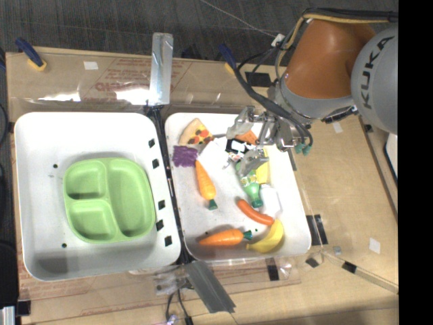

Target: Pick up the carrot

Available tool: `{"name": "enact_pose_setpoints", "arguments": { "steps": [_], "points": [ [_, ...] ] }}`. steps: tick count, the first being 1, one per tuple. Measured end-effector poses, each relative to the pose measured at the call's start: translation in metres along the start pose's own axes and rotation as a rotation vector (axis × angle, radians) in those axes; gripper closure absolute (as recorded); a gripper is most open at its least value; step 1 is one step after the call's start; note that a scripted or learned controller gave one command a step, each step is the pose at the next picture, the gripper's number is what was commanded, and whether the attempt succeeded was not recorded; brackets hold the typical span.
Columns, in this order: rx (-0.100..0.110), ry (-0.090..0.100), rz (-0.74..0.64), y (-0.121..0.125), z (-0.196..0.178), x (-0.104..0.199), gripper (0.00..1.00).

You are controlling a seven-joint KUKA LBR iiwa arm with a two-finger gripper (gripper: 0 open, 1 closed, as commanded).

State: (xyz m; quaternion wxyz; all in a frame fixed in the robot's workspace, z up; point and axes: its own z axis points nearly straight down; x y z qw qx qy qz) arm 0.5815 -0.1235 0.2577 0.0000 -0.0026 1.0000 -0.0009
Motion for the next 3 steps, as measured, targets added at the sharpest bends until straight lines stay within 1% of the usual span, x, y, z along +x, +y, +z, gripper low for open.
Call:
{"name": "enact_pose_setpoints", "arguments": {
  "steps": [1, 2, 3],
  "points": [
    [-0.002, -0.002, 0.225, 0.004, 0.158, -0.008, 0.0],
    [-0.001, -0.003, 0.216, 0.006, 0.147, -0.009, 1.0],
    [-0.001, -0.013, 0.091, 0.046, 0.012, 0.006, 1.0]
  ]
}}
